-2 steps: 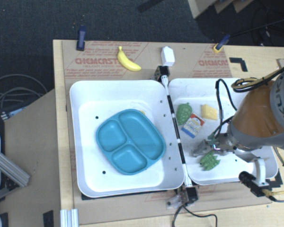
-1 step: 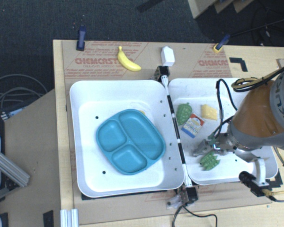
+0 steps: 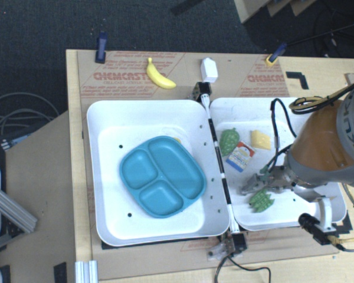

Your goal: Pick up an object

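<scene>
The right bin [image 3: 336,214] holds a green leafy toy [image 3: 229,140], a small red, white and blue packet [image 3: 241,157], a yellow wedge [image 3: 260,139] and a second green toy [image 3: 261,201]. My gripper [image 3: 257,183] hangs low in the right bin, just above and left of the second green toy and below the packet. It looks close to or touching that green toy, and I see nothing clearly held. The arm's orange band [image 3: 321,137] rises to the right of it.
A blue divided plate [image 3: 160,175] lies in the left bin [image 3: 100,128]. On the bench behind the bins lie a yellow banana [image 3: 159,75] and a white block [image 3: 209,69]. Black cables [image 3: 277,117] loop over the right bin's far side.
</scene>
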Motion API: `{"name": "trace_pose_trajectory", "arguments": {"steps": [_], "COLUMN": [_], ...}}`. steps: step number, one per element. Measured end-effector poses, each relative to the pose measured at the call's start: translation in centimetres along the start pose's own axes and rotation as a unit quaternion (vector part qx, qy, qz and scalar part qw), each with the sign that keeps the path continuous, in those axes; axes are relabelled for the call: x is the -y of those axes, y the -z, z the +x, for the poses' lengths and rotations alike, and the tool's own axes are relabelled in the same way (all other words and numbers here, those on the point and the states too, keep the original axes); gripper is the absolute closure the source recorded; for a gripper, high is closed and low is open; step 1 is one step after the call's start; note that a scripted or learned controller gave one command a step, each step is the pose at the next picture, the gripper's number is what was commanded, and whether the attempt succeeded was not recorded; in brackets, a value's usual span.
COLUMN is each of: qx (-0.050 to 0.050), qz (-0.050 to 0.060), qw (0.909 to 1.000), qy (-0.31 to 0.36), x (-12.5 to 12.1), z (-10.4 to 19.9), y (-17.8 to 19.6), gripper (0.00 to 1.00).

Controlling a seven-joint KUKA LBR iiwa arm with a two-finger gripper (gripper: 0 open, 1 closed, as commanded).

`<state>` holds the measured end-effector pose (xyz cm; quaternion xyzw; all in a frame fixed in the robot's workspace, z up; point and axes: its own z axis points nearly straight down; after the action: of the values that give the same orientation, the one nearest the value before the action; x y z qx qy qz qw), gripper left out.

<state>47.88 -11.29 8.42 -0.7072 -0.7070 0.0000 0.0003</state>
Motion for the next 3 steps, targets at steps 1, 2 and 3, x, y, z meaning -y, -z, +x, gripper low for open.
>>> {"name": "trace_pose_trajectory", "arguments": {"steps": [1,2,3], "qx": [0.000,0.000,0.000], "qz": [-0.001,-0.001,-0.001], "qw": [1.0000,1.0000,1.0000], "qy": [0.000,0.000,0.001], "x": [0.0,0.0,-11.8], "z": [0.0,0.0,0.4], "y": [1.0,1.0,0.1], "gripper": [1.00,0.00,0.00]}}
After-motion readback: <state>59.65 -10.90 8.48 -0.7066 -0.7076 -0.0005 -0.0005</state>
